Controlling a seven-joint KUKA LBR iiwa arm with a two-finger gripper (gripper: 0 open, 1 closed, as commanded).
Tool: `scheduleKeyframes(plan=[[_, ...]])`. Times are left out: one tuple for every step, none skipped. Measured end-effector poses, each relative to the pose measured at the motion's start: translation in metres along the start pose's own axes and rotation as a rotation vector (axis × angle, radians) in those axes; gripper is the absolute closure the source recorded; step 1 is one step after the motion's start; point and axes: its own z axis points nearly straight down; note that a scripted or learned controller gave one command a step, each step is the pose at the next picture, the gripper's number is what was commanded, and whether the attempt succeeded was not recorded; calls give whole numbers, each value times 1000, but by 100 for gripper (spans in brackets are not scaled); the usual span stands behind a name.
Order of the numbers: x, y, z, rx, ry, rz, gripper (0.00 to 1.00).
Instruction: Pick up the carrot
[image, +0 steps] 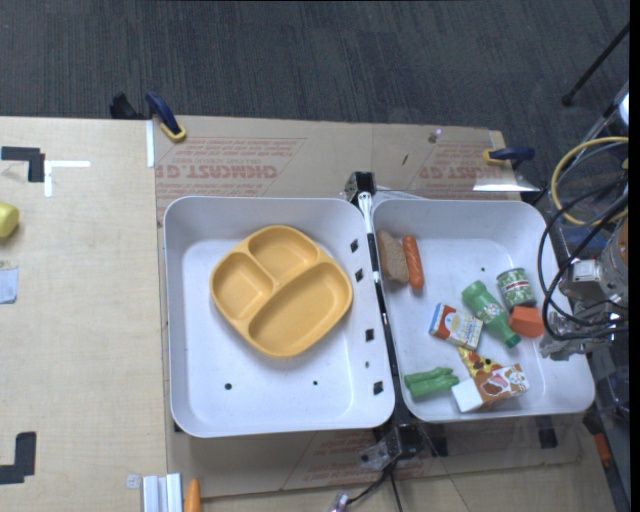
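Observation:
The carrot (412, 262) is a short orange stick lying lengthwise near the back left of the right bin (455, 222), right beside a brown bread-like piece (393, 258). My gripper (580, 335) hangs at the right bin's right rim, wrapped in cables, well to the right of the carrot and not touching it. Several toy foods lie between the gripper and the carrot.
In the right bin lie a green bottle (490, 312), a green can (515, 287), an orange block (527, 321), a small carton (455, 325), a pizza box (492, 382) and green beans (430, 381). The left bin (190, 330) holds a yellow divided plate (281, 290).

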Motion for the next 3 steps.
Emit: scheduleKeyframes(plan=[[3,6,-107,1,0,-19,100],[4,9,-186,1,-1,-91,100],[4,9,-186,0,-1,-91,0]])
